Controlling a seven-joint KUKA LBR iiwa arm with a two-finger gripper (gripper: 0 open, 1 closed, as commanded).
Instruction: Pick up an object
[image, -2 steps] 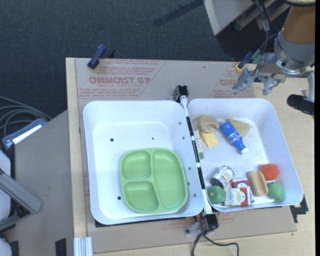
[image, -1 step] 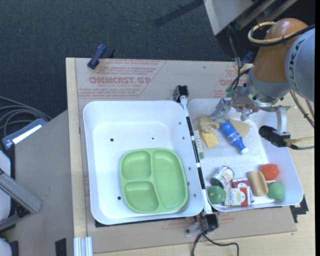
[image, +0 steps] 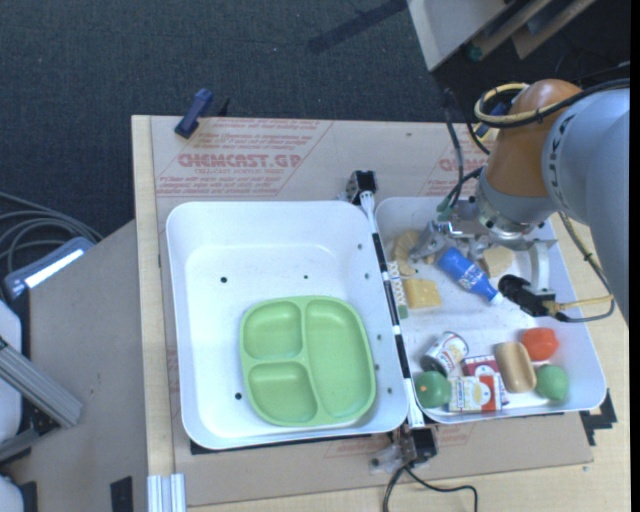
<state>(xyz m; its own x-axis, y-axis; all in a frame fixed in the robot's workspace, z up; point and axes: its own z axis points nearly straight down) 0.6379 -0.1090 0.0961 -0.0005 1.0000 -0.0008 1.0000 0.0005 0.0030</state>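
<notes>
I see my gripper (image: 462, 243) above the blue bottle (image: 467, 272) in the right bin (image: 585, 345); I cannot tell its state.

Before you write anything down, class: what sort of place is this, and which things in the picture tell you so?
Probably a robotics lab test bench: a grey robot arm reaches over two white bins, toy food such as a hot dog fills one, and loose cables lie on the carpet.
</notes>
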